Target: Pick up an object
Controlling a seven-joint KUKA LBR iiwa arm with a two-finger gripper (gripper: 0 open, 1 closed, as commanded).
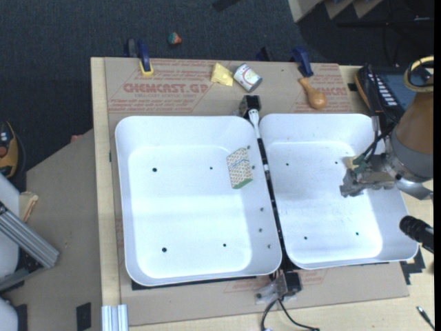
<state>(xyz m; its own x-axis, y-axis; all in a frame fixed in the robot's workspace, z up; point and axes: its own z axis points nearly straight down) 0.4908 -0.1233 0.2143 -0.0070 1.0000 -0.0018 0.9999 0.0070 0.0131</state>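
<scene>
**Left bin: packet near divider**

Against the left bin's (138, 205) right wall lies a small patterned packet (240, 167). Well apart, the hand (353, 182) sits low over the right bin (310, 219); finger spread and hold unclear. Yellow piece (221, 74) on the surface (186, 85) behind.

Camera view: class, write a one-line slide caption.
Gripper low over the right bin; a patterned packet lies in the left bin.

Dark blue carpet floor (62, 19) around wooden bench (110, 88)
</scene>
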